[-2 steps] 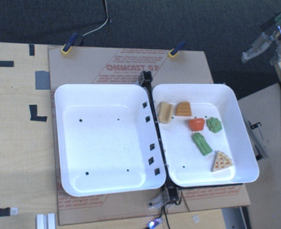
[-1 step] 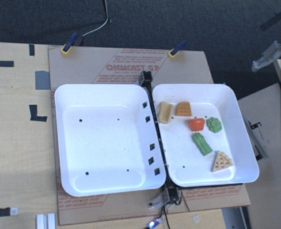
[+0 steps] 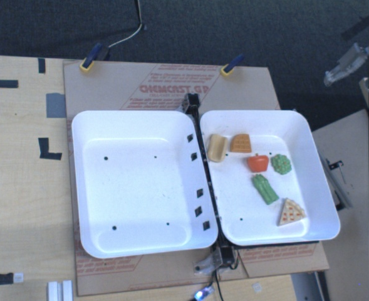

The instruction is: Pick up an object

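Note:
Several toy food pieces lie in the right bin [image 3: 316, 168]. A tan bread roll [image 3: 217, 147] rests against the bin's left wall, with an orange-brown toast piece [image 3: 240, 143] just right of it. Below those sit a red pepper [image 3: 257, 163] and a green broccoli floret [image 3: 281, 164], close together. A dark green cucumber [image 3: 265, 189] lies at a slant in the middle. A tan waffle-patterned triangle [image 3: 291, 212] is near the bin's front right corner.
The left bin [image 3: 134, 180] adjoins the right one along a black clipped seam [image 3: 200, 168]. Both stand on a cardboard sheet [image 3: 171, 89] held by two clamps. A blurred pale grey part [image 3: 345, 64] sits past the bench's top right.

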